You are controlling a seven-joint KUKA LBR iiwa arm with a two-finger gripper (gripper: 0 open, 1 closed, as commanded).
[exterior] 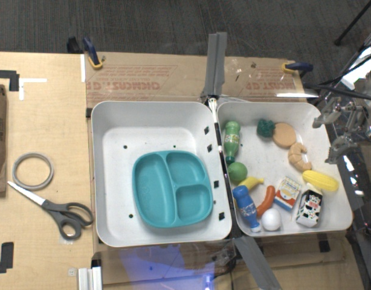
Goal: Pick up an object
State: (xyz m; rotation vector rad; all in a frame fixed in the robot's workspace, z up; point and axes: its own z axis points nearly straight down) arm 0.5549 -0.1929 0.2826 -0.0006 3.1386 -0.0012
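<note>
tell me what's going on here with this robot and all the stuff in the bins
A robot arm's gripper sits at the right edge of the right bin, which holds small toy foods: a green bottle, a blue bottle, a white egg, a croissant, a yellow corn cob and a cow-print milk carton. Nothing is visibly held, so no pick is evident yet. The left bin holds a teal divided plate. Scissors and a tape roll lie on the bench.

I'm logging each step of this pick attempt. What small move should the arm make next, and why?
Probably move the gripper left and down toward the yellow corn cob. It hangs over the right bin's right rim with nothing seen between its fingers, and the corn cob lies nearest, with clear space around it.
</note>
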